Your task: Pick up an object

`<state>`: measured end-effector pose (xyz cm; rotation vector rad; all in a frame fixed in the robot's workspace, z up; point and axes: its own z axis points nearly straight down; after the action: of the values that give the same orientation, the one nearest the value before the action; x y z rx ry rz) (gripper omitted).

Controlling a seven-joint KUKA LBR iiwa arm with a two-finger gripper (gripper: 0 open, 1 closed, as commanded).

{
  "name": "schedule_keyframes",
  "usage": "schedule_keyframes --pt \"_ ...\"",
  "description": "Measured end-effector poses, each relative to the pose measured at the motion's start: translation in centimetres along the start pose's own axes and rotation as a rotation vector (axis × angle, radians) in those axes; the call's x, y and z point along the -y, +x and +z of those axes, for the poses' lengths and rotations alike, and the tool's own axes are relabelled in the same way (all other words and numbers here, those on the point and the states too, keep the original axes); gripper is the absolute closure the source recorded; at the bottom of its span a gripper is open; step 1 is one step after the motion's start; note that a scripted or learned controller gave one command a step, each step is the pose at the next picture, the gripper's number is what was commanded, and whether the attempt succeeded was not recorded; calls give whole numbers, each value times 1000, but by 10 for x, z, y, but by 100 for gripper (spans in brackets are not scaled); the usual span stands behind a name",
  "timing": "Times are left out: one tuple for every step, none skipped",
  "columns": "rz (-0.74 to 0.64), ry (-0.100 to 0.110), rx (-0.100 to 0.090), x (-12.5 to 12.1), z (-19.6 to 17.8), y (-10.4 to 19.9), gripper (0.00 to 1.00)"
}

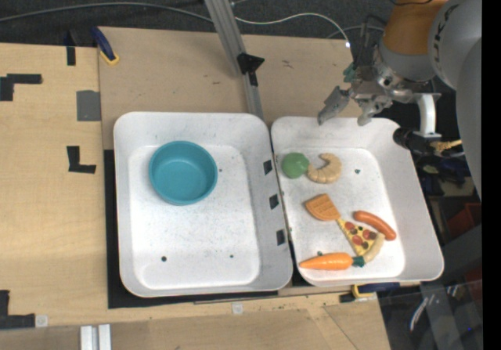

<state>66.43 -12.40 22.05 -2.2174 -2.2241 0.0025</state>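
Camera view from above, at a slant, over a light wooden bench (47,184) bearing two shallow white bins side by side. Largest in the scene is the grey arm (462,35) with its orange band, reaching in from the right and ending over the far rim of the right bin (415,207). Its gripper (347,112) hangs just above that rim's far edge, fingers spread apart and grasping nothing; one fingertip points toward the bin's far left corner, the other sits further right.

A grey metal pole (227,27) runs diagonally from the top of the picture down to the gap between the bins.

The left bin (133,254) holds a round teal bowl (183,172), upright, in its far left part.

The right bin holds several toy foods, all well apart from the gripper. Nearest the gripper are a green round piece (294,165) and, just beside it to the right, a tan curved croissant (325,168). Below them lies an orange spatula-like piece (322,207). Toward the near right are a red sausage (375,224) and a pizza slice (362,239), close together and possibly touching, though the view is too coarse to be sure. An orange carrot (326,262) lies along the near edge, its green end beside the pizza slice
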Motion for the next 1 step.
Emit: schedule_keyframes --pt "0 0 0 0 0 0 0"
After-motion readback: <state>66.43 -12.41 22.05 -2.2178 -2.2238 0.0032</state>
